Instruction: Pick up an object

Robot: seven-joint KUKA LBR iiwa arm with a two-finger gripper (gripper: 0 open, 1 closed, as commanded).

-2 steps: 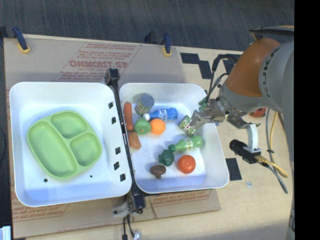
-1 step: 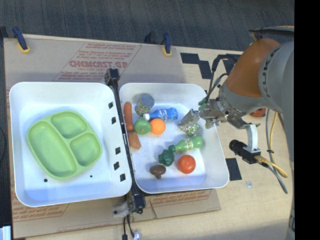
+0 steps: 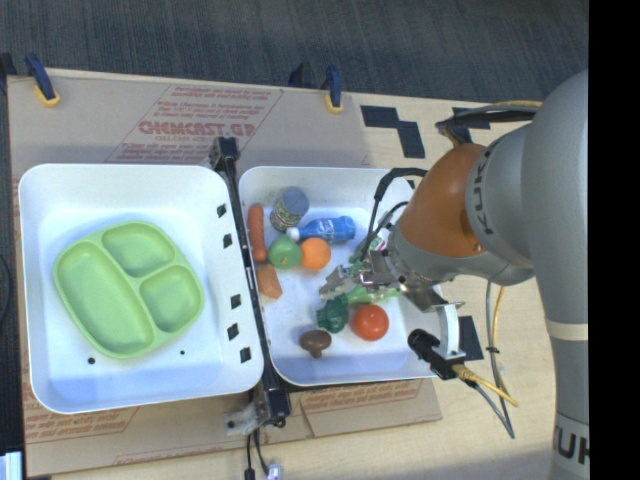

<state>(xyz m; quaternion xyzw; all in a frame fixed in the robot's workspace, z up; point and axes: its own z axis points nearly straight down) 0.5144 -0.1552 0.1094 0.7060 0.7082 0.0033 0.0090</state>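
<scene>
The right bin (image 3: 400, 183) holds several small items. A dark green vegetable (image 3: 333, 317) and a red tomato (image 3: 371, 322) lie side by side near its middle, with a brown mushroom (image 3: 315, 341) in front of them. My gripper (image 3: 347, 282) hangs low in this bin, just above the dark green vegetable and left of the orange wrist band (image 3: 440, 213). An orange ball (image 3: 316, 254) and a green ball (image 3: 285, 255) sit just left of the gripper. I see nothing clearly held.
A blue bottle (image 3: 331, 230), a tin can (image 3: 291, 208), a long carrot (image 3: 257, 232) and an orange wedge (image 3: 270, 283) lie along the right bin's left side. The left bin (image 3: 40, 198) carries a green divided plate (image 3: 130, 288). Clamps (image 3: 333, 86) hold the cardboard at the back.
</scene>
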